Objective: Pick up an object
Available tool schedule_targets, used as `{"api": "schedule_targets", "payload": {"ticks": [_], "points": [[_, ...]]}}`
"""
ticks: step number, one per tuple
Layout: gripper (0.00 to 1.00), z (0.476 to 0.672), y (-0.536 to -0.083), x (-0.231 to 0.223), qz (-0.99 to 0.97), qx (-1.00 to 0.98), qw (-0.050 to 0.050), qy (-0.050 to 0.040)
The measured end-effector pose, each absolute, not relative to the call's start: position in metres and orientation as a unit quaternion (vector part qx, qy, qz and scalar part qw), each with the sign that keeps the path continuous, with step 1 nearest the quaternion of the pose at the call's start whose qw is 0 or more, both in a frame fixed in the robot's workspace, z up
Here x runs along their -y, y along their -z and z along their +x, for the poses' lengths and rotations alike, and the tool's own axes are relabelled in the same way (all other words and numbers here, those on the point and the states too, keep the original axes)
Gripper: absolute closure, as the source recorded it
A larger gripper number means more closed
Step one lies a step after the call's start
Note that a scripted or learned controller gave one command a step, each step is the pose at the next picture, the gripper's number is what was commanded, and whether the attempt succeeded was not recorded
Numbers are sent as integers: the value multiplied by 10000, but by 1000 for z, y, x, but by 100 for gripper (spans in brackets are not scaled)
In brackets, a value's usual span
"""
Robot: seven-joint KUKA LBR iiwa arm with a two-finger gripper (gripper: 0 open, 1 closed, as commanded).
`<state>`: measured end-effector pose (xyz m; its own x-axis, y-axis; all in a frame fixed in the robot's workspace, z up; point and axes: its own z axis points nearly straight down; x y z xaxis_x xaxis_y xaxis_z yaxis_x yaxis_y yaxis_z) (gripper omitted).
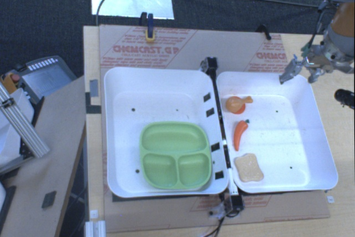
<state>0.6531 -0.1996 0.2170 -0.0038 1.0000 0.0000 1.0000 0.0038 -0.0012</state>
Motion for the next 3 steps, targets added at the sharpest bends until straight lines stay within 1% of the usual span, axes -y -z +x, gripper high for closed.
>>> {"api": "schedule_targets", "payload": {"ticks": [1, 2, 3], "points": [[0, 645, -155, 201, -7065, 7077, 27, -17], [0, 645, -106, 191, -7053, 7089, 23, -12], [0, 645, -81, 191, -7050, 7092, 10, -7]]}}
